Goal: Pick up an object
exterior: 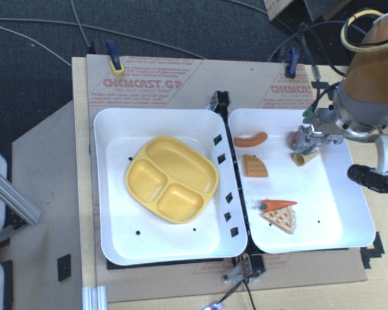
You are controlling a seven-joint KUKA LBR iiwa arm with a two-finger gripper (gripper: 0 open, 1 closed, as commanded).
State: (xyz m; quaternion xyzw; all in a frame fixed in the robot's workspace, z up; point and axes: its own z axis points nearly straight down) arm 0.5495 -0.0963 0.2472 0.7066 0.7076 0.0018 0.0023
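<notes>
Tan, small piece of toy food [302, 157] sits at the tip of the gripper [304, 148], in the upper right part of the right bin [349, 199]. The piece looks clamped between the gripper's two fingers, but the fingers are small in the view, so the contact is not 100% clear. I cannot tell if the piece touches the bin floor or is just above it.

Grey arm [368, 70] w/ the orange band comes in from the right edge and hangs over the bin's upper right corner.

Other things in the same bin: a red-orange sausage [250, 139] near the top left, just beside the divider; a brown toast-like square [255, 166] right below the sausage; a waffle wedge [281, 219] lower down, w/ a small carrot [278, 205] lying along its top edge, touching it.

Left bin [110, 192] holds a yellow tray [172, 179] w/ three compartments, turned at an angle, approx. in the middle.

Both bins rest on a cardboard sheet [142, 82] w/ red print. Two blue clamps [114, 58] grip its top edge.
</notes>
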